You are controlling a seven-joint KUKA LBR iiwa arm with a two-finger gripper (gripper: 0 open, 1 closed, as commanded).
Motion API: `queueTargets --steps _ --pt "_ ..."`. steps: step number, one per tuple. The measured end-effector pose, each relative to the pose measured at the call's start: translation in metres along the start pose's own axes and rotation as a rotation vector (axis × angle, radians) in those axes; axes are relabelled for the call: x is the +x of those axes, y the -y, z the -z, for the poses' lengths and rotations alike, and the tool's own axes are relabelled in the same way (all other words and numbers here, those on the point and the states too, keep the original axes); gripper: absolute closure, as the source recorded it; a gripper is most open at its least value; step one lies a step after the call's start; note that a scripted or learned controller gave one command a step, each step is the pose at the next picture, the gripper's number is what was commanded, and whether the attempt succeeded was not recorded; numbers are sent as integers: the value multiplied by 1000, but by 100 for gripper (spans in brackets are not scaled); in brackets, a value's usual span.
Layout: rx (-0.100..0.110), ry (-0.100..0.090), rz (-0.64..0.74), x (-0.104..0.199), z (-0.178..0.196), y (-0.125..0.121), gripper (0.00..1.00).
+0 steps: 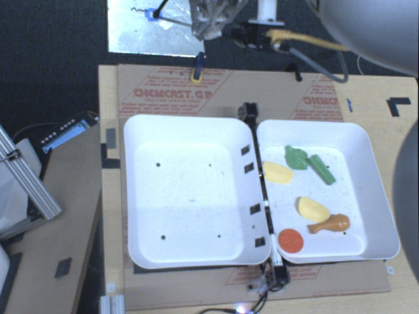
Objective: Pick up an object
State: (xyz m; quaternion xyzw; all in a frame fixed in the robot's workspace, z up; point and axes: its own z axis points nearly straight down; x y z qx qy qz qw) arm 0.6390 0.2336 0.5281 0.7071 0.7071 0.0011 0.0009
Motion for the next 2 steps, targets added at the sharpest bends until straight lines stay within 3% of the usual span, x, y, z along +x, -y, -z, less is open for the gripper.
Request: queueTargets --steps 1,2 --pt "0 0 1 0 7 -30 100" --pt "2 -1 5 1 7 -29 100"
